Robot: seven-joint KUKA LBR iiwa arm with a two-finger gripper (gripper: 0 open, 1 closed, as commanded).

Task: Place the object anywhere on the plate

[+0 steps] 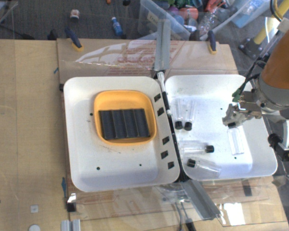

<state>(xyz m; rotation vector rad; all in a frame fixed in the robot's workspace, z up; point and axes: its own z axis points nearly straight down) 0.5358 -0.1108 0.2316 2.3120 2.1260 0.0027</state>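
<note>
Several clear tubes [190,110] in right bin [260,165], claw [231,121] above, yellow plate [124,100] left

A ribbed dark block [124,124] filled the yellow plate [103,101]; clear vials [198,149] cluttered the right bin's [207,83] left side.

One fixed camera above the bench [24,105] — looking down aslant on both bins [77,129].
</note>
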